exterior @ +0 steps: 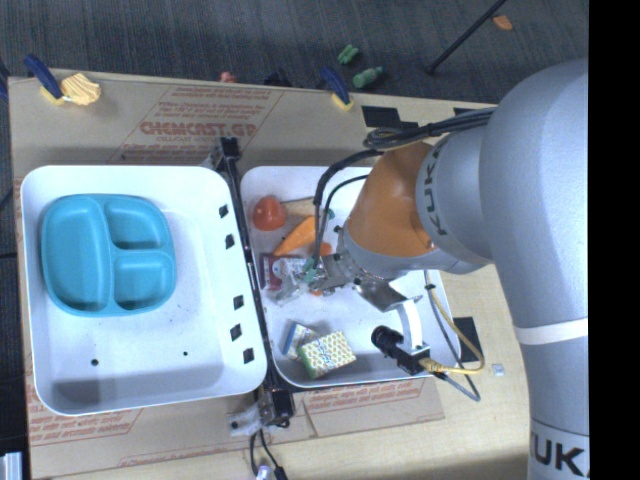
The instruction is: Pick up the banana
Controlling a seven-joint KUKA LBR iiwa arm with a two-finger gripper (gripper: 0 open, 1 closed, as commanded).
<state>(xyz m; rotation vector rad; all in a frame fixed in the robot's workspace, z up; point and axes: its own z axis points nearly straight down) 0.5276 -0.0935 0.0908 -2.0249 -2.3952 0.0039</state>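
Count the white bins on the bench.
2. The left bin holds a blue divided plate; the right bin, beside it, holds the clutter and sits partly under the arm, so its far side is hidden.

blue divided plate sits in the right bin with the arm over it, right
Not quite: the blue divided plate lies in the left bin, away from the arm. The camera view shows the arm over the right bin, above the clutter there.
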